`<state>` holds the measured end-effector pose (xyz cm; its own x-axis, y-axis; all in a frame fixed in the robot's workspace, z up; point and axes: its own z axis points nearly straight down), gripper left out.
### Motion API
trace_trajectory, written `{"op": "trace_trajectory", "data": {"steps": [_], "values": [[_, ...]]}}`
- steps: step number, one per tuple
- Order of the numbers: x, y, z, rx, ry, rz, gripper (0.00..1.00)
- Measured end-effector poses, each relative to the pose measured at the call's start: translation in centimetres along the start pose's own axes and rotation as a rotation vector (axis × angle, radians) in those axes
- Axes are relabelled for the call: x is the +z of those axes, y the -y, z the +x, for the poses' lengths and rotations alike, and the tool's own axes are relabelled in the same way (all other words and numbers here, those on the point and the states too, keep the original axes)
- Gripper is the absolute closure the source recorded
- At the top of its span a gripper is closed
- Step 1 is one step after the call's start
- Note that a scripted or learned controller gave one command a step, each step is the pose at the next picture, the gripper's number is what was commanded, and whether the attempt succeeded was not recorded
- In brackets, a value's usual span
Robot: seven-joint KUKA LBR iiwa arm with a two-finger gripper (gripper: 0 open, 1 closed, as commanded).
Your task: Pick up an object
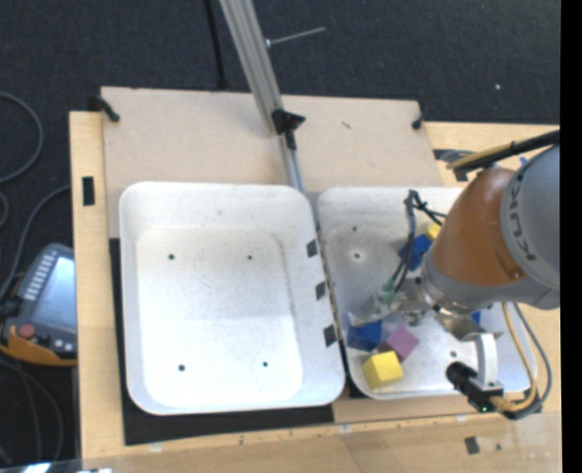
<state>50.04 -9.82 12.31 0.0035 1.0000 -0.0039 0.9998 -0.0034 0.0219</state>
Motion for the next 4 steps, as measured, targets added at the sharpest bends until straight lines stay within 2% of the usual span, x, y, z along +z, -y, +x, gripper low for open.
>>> {"op": "trace_trajectory", "data": {"steps": [1, 2, 3, 4], "values": [[0.4, 0.0, 0.2, 0.001, -0.001, -0.001, 0.00], [-5.9, -3.9, -5.6, 0.001, 0.003, 0.010, 0.00], [0.3, -2.0, 1.3, -0.010, -0.007, 0.025, 0.00], [2.3, 0.3, 1.1, -0.001, 0.000, 0.008, 0.00]]}}
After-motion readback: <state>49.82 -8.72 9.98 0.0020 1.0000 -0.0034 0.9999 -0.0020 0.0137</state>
